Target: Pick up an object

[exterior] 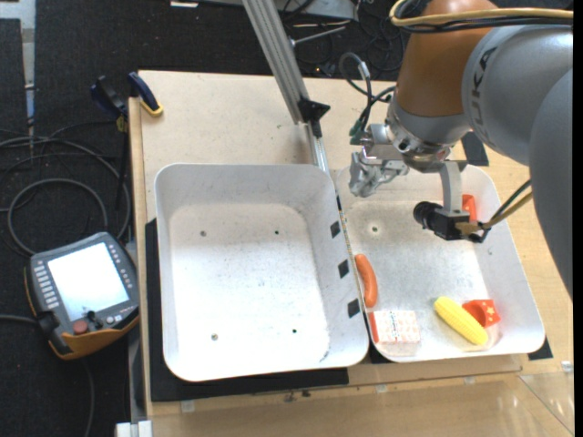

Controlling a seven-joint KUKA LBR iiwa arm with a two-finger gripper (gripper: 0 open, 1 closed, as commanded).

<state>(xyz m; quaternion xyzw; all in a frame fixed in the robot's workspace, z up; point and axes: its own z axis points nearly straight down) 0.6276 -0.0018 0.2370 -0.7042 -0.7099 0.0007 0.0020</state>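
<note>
Four candidates sit in right bin (510, 271), all below pincer (363, 182): sausage (366, 279) nearest, box (395, 328), banana (460, 320), red piece (484, 311). Pincer hovers, nothing between prongs; spread or pressed together, can't tell. Reach step; next needs drop over sausage.

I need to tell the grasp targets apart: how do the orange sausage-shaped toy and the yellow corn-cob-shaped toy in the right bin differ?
The orange sausage-shaped toy is slimmer and lies almost straight up the picture, against the bin's left wall. The yellow corn-cob-shaped toy is thicker, lies on a diagonal, and sits near the front right corner beside a red item. Both are elongated, lie flat in the right white bin, and sit apart from the gripper.
</note>
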